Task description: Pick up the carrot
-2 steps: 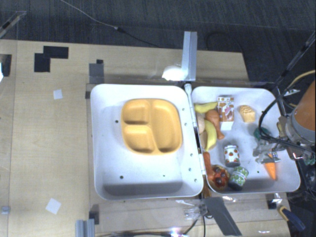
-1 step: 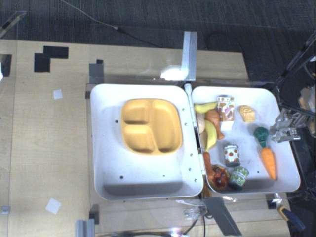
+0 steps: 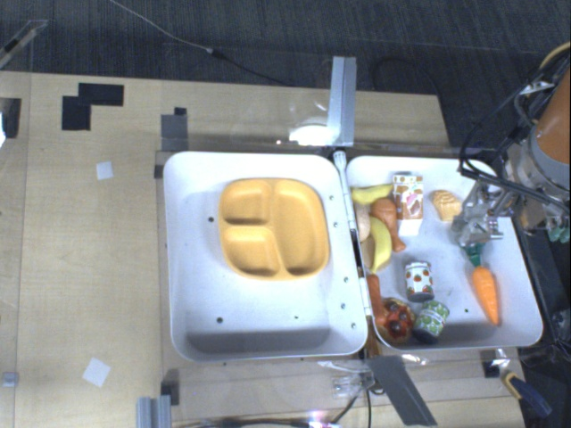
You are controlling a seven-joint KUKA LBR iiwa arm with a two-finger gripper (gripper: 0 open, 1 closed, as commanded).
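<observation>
Orange plastic-looking carrot [image 3: 484, 294], green stub at the top, lies in the right bin [image 3: 528, 324] near its right wall, tip pointing toward the bin's front edge. Judgement: toy food, so light, rigid, smooth skin, likely to squirt out of a pinch on the taper. Best hold looks like across the thick upper body just below the green end, fingers square to its long axis.

Gripper [image 3: 479, 226] hangs just above the carrot's green end, apparently right at the leaf stub; nothing sits between the fingers. Can't tell if the jaws are apart or together, too small and cluttered with cables.

Right bin contents, relative to the carrot: small can [image 3: 418, 280] to its left, green round item [image 3: 432, 319] at lower left, dark red fruit [image 3: 395, 321] beyond that, bananas [image 3: 378, 235] along the far-left wall, juice carton [image 3: 408, 198] and a bread-like piece [image 3: 446, 205] up-left.

Left bin [image 3: 192, 324], well away from the carrot, holds one yellow divided plate [image 3: 270, 228].
</observation>
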